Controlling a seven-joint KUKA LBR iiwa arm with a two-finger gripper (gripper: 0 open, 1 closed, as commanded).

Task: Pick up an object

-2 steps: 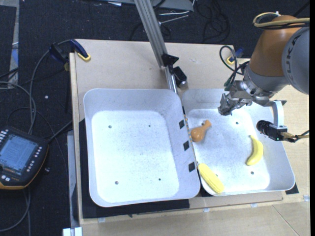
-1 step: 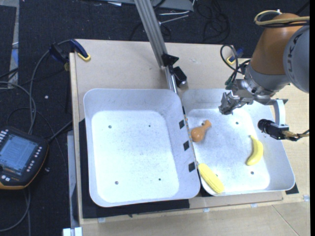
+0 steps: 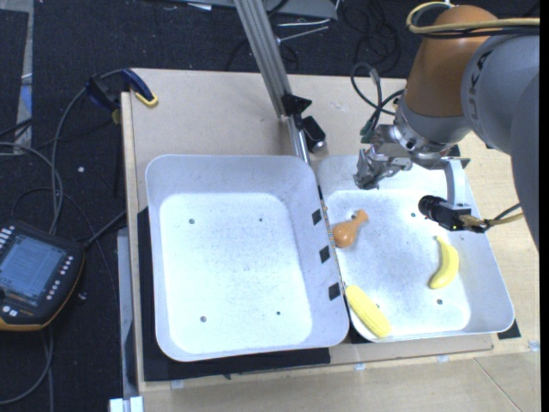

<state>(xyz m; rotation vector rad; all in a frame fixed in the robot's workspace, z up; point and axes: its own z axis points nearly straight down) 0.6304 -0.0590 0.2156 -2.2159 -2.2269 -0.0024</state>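
The gripper (image 3: 374, 172) hangs over the far left corner of the right bin (image 3: 489, 303); whether it is spread or pressed together cannot be told. In that bin lie an orange, pear-shaped toy (image 3: 349, 229) near the left wall, a curved yellow banana (image 3: 444, 264) to the right, and a yellow corn cob (image 3: 369, 312) at the near left corner.

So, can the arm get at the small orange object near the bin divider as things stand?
Probably yes. The orange object lies alone on the right bin floor, nothing on top, and the end effector hangs just above and behind it. The nearby bin wall may limit the approach.
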